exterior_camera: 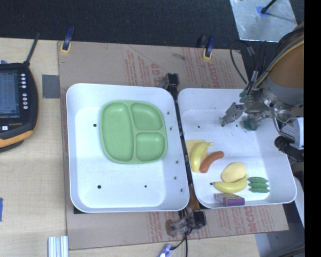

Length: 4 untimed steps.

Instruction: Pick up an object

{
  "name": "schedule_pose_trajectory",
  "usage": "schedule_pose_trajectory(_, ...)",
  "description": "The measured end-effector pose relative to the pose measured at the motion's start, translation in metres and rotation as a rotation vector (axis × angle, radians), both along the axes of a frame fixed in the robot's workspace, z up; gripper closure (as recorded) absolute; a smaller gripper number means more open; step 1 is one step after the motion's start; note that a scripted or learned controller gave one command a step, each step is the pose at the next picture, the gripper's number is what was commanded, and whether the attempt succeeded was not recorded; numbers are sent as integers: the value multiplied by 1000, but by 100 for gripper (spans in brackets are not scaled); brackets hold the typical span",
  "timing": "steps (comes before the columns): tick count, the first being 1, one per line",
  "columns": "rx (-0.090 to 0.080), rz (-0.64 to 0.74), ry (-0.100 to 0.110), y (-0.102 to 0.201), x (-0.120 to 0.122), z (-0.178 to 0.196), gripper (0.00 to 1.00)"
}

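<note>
My gripper [238, 120] hangs over the back part of the right bin [203, 103], reaching in from the right, open, with one grey finger [228, 116] pointing left. A small teal shape [251, 123] sits at its other finger; I cannot tell whether it is a pad or an object. Toys lie at the front of this bin, apart from the gripper: a yellow banana [195, 153], an orange-red sausage [211, 161], a yellow lemon [234, 171], a second banana [230, 186], a green pea pod [258, 183] and a purple block [229, 198].
The left bin [85, 159] holds a green divided plate [134, 131]. A teach pendant [8, 103] lies on the bench at far left. Clamps [172, 81] join the bins at the back and the front. Cables run above the arm.
</note>
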<state>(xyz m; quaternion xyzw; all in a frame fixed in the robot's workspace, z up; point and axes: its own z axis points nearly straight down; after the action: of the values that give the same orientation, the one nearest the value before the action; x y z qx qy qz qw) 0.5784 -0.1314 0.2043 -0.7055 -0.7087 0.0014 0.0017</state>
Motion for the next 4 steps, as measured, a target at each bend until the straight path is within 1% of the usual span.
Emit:
schedule_pose_trajectory(1, -1, 1, 1, -9, -52, -2, 0)
schedule_pose_trajectory(2, 0, 1, 2, 1, -47, -95, 0)
schedule_pose_trajectory(3, 1, 0, 0, -2, -103, -113, 0)
schedule_pose_trajectory(4, 1, 2, 1, 36, -103, -113, 0)
